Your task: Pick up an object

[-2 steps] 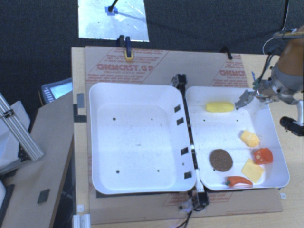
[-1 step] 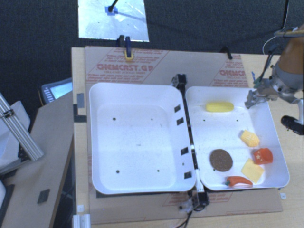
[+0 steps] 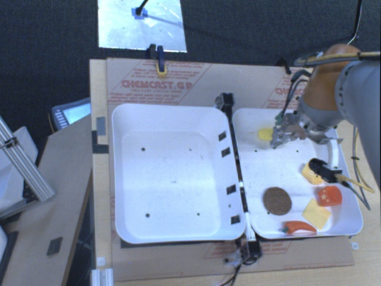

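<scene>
Two white bins sit side by side on my worktop; my claw point(image 3: 280, 137) hangs low in the right bin point(image 3: 256, 177), beside a small yellow piece point(image 3: 265, 134). Its grip state I cannot tell.

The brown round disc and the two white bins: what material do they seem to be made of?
The brown round disc looks matte and slightly speckled, perhaps cork or a toy cookie; the view leaves this open. The two white bins look like smooth moulded plastic, with rounded corners and a soft sheen.
</scene>
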### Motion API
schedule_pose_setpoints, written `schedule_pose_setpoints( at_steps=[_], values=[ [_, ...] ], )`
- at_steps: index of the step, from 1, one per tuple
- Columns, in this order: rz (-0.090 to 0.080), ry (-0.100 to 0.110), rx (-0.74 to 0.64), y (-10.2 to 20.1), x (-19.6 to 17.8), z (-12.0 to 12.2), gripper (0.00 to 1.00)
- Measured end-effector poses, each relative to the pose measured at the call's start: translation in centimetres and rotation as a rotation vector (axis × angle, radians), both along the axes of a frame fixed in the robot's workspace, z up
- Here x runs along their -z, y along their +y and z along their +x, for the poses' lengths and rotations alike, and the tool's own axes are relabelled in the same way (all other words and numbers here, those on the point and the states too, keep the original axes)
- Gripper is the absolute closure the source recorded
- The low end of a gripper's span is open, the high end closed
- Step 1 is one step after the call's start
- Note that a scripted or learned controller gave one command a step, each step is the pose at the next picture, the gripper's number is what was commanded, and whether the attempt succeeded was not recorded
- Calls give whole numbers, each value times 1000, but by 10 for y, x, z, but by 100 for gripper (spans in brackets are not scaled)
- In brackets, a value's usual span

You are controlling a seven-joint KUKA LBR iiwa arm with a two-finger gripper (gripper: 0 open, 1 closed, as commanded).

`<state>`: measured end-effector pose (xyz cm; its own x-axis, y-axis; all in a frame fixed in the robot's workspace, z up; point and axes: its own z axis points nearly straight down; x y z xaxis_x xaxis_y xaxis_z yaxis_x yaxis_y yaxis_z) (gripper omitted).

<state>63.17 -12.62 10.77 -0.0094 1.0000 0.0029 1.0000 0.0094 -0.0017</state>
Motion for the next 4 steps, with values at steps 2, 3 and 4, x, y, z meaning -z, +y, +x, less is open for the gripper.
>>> schedule_pose_setpoints(
  at_steps=[2,3,4],
  values=[
    [-3,-5,5,43,-102,8,0],
    [-8,-6,15,-31,-139,-26,0],
    [-5,-5,5,-50,-39,30,0]
  ],
)
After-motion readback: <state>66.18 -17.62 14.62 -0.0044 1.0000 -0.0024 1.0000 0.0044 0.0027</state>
